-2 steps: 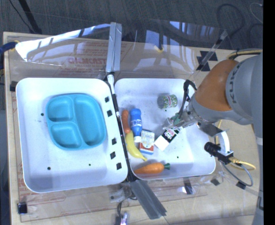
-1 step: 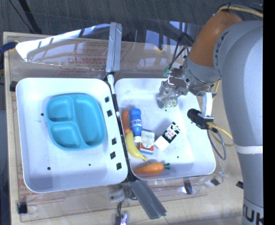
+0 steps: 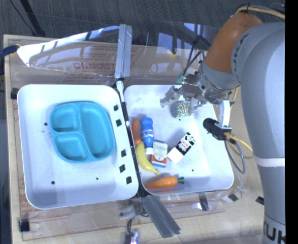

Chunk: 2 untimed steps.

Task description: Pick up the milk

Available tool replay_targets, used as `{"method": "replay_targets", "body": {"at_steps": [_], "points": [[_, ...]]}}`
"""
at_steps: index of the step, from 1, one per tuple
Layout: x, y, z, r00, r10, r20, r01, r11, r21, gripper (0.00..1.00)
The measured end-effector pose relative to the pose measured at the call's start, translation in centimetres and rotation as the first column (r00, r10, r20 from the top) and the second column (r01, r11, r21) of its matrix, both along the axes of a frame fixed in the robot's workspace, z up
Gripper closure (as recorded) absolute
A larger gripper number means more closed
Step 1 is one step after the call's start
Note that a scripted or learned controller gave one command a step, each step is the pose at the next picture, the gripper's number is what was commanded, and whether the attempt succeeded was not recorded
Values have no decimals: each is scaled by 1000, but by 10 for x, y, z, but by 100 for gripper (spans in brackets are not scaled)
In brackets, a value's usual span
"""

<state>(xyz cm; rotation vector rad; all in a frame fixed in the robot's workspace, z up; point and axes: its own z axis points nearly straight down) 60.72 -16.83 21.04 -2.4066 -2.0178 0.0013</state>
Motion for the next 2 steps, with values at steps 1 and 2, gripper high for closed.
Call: {"method": "replay_targets", "body": {"at_steps": [1, 2], "points": [[-33, -33, -88, 989, -147, 7, 147, 989, 0, 0], [-65, -35, -102, 997, -72, 42, 73, 997, -11, 0]]}}
